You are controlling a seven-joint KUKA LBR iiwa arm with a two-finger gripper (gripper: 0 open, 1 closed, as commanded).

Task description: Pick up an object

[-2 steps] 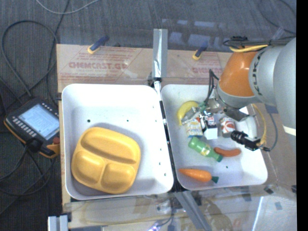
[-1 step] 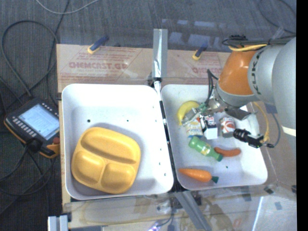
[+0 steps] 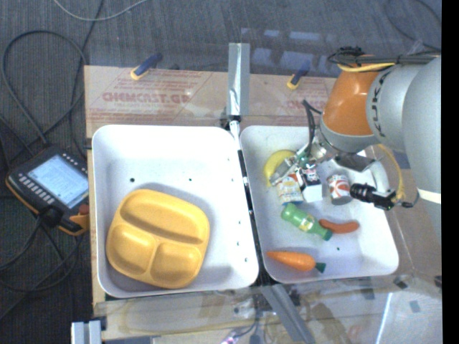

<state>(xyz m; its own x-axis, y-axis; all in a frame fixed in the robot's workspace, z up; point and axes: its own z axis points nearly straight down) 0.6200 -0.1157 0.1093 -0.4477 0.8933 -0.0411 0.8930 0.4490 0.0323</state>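
My gripper (image 3: 305, 172) hangs low in the right bin (image 3: 373, 260), over a cluster of small items near the bin's middle. Right beside it lie a yellow banana-like piece (image 3: 276, 163), a small printed packet (image 3: 288, 189) and a small white and dark block (image 3: 313, 190). A green bottle (image 3: 305, 219) lies just in front of the gripper. An orange carrot (image 3: 292, 261) lies near the front rim, and a small orange sausage shape (image 3: 340, 226) to the right. A red and white can (image 3: 338, 187) rests right of the gripper. The wrist hides the fingertips.
In the left bin (image 3: 143, 145) a yellow divided tray (image 3: 158, 237) lies at the front left. A metal divider (image 3: 237, 84) stands between the bins at the back. A teach pendant (image 3: 49, 185) rests on the floor to the left.
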